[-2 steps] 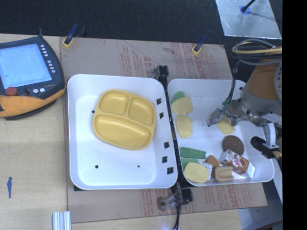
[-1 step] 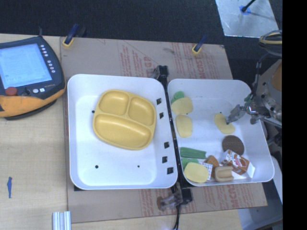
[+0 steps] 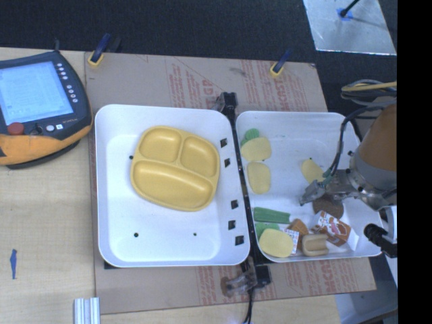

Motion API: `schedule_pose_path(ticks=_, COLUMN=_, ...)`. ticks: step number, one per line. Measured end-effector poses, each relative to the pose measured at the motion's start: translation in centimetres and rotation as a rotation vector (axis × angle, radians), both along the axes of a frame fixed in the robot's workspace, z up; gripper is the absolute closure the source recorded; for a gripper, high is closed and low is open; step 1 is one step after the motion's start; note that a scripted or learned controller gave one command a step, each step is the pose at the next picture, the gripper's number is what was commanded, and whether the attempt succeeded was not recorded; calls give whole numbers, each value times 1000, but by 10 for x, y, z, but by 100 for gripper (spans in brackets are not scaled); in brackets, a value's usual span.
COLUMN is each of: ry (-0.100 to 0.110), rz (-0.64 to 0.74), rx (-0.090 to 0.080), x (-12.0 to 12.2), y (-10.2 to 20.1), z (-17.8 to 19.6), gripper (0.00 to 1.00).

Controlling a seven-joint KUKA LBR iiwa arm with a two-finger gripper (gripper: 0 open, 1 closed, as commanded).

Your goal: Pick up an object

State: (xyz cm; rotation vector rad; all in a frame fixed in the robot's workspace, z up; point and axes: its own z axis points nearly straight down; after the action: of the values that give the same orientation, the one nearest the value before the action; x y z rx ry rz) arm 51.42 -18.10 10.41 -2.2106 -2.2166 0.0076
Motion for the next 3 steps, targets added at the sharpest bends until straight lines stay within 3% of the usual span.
schedule_pose_path(ticks=1, ry=-8, rz=0, rx=-5, x=3, y=-3, z=13, gripper=100)
schedule_pose_path(ticks=2, ry=-12, rz=-4, rx=-7, x=-36, y=-32, z=69, gripper=100)
schedule_pose_path(ticks=3, ry=-12, rz=2, rx=-5, x=-38, y=-20, z=104, gripper=100)
